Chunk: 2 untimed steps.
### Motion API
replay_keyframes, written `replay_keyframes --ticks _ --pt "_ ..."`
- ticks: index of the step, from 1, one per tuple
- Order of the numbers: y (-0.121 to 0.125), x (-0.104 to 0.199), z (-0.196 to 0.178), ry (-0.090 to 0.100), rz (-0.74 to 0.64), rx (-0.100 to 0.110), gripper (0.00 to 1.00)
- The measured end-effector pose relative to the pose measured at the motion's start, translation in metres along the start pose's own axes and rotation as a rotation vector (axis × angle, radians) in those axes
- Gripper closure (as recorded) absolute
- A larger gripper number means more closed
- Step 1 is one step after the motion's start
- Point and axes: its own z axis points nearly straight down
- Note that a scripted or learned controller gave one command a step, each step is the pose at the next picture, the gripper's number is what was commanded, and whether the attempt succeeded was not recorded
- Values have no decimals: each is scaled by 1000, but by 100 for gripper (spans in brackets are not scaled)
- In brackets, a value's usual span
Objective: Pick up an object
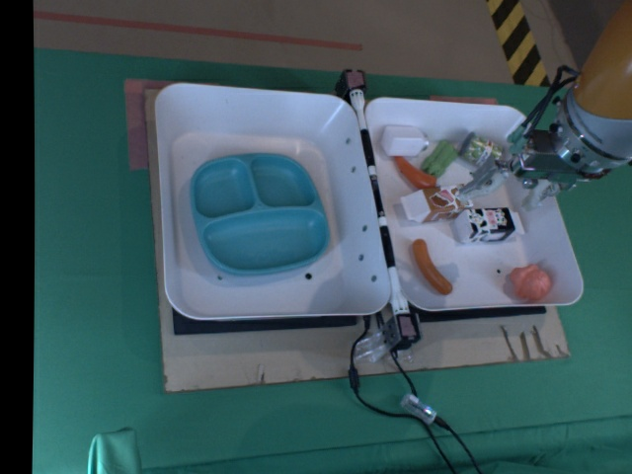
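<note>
Two bins are seen side by side: the left bin (pixel 178 294) bears a blue tray (pixel 259 211), the right bin (pixel 563 255) holds the clutter. The arm (pixel 602 87) is brought in from the right, and the gripper (pixel 484 174) is held low over the upper middle of the right bin, presumably so that a piece from the crowded cluster can be reached from above. Whether anything is grasped cannot be told; the tool's state is left unjudged.

Candidates are packed close. A small carton (pixel 433 203) lies just beside the gripper, a milk box (pixel 486 224) just below it, a carrot (pixel 415 172) and a green piece (pixel 440 156) to its left. A white block (pixel 404 140) is set near the top wall. A sausage (pixel 432 267) and a pink ball (pixel 531 282) lie well apart, lower down, and would likely be easier targets. Crowding around the carton is judged the main obstacle: a neighbour could be nudged or pinched along.
</note>
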Motion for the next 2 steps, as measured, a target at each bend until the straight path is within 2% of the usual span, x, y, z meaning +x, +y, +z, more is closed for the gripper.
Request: replay_keyframes --ticks 1,2 --pt "46 13 86 0 0 -1 0" --pt "79 -9 146 -2 0 -14 0"
